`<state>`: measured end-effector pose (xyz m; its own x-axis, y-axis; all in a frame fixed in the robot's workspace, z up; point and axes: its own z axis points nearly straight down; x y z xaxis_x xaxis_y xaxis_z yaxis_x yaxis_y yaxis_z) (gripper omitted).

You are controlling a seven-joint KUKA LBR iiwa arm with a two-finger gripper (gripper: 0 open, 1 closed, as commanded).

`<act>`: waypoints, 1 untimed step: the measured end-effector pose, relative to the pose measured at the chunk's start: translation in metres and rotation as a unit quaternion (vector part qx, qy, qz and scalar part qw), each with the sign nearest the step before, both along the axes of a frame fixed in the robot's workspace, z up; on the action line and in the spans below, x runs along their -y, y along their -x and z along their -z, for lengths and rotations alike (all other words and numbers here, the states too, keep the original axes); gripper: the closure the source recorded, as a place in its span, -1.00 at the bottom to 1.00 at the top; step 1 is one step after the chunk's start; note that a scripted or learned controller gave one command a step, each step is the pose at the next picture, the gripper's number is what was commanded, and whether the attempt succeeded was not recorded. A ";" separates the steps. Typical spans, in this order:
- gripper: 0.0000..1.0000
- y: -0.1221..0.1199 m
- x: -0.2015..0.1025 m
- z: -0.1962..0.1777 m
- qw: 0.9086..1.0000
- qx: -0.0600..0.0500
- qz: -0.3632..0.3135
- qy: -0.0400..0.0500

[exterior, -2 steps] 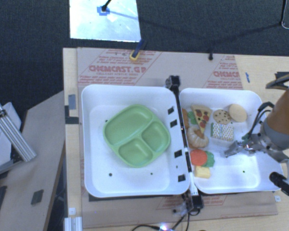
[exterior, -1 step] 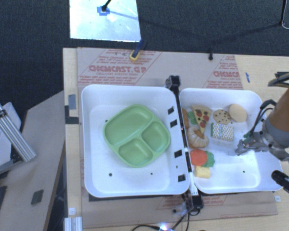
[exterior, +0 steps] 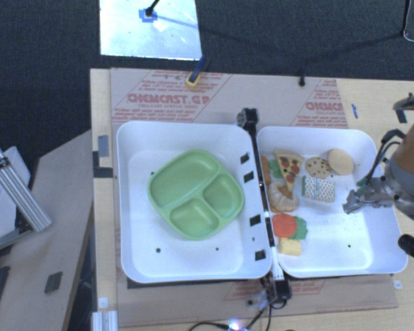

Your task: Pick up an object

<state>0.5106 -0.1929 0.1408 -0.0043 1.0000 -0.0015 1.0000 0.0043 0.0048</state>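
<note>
Toy food lies clustered in the right bin just left of my hand, which hovers over the bin's right side, its spread beyond telling.

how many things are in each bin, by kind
green divided plate, left bin: 1
toy food pieces, right bin: 7 or so (pizza slice, cookie, bun, tomato among them; some overlap)
total: about 8
</note>
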 end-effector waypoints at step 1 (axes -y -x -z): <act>1.00 0.004 0.000 -0.062 1.000 0.000 0.000 0.000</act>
<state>0.5066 -0.1932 0.2028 -0.0038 1.0000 -0.0020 1.0000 0.0038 0.0052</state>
